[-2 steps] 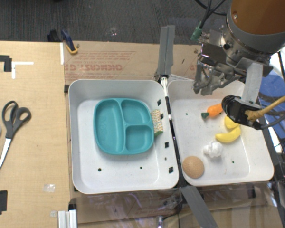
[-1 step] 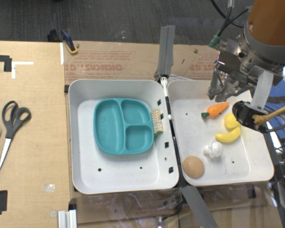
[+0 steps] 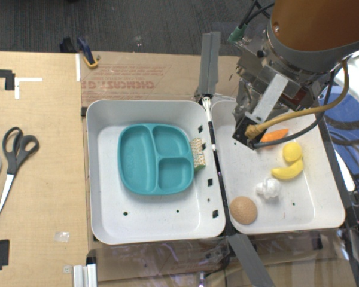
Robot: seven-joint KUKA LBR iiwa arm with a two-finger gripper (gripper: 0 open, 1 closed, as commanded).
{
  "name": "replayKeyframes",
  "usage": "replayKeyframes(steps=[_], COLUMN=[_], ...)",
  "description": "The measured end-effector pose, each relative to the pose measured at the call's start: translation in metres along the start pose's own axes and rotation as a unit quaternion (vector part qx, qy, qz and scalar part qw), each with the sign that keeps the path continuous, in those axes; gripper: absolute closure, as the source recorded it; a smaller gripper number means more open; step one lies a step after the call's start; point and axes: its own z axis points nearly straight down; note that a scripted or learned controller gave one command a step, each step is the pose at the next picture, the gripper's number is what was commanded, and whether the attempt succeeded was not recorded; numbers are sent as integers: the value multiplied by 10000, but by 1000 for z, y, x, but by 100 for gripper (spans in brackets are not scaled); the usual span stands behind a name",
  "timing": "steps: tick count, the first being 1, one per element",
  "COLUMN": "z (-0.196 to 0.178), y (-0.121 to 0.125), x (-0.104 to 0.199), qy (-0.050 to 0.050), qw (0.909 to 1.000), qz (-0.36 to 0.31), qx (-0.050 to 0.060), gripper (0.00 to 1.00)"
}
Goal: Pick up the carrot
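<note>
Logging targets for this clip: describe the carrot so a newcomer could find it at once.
Start at the white bin on the view's right and look to its far end. The carrot lies there, just beyond the yellow lemon and banana. It is the bin's only orange thing.

Your grey arm with an orange band [image 3: 317, 17] is leaning in from the upper right corner of the frame, slanting down toward the left. Its dark two-finger gripper [image 3: 245, 105] is hanging just right of centre, pointing downward.
</note>
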Motion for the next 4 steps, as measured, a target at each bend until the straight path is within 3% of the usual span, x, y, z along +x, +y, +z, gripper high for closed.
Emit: replayKeyframes(steps=[1,2,3,4], z=[46,219,160,251], y=[-38,-29,-10,-21], x=[46,35,13,26], qy=[-12,-9,7,-7], qw=[9983,9997,9959,9966], qz=[-587,240,-905,826], qx=[5,8,-5,9], gripper=[100,100,100,100])
